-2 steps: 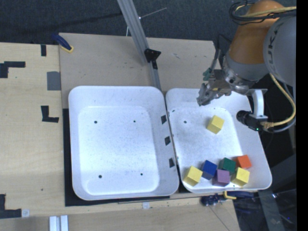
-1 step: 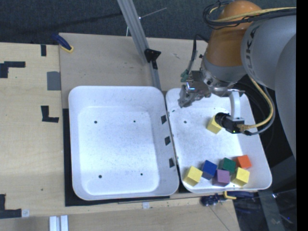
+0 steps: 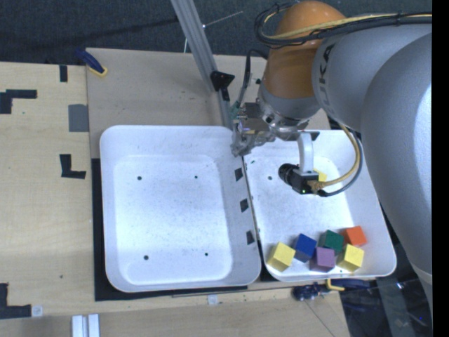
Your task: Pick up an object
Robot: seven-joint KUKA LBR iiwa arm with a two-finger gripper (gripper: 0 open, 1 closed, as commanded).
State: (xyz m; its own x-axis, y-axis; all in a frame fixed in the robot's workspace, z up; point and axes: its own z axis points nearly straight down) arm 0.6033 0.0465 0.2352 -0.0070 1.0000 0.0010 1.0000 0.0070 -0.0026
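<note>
Several small cubes lie bunched at the near end of the right bin: a yellow cube, a blue cube, a purple cube, a green cube, an orange cube and a second yellow cube. My gripper hangs over the far end of the rim between the two bins, well away from the cubes. I see nothing held in it. The grey arm and its orange band cover the far right part of the right bin.
The left bin lies beside the right one. A slanted metal pole rises just behind the gripper. A black wrist-mounted part with a yellow cable hangs over the right bin. A blue and yellow clamp sits at the bench's far left.
</note>
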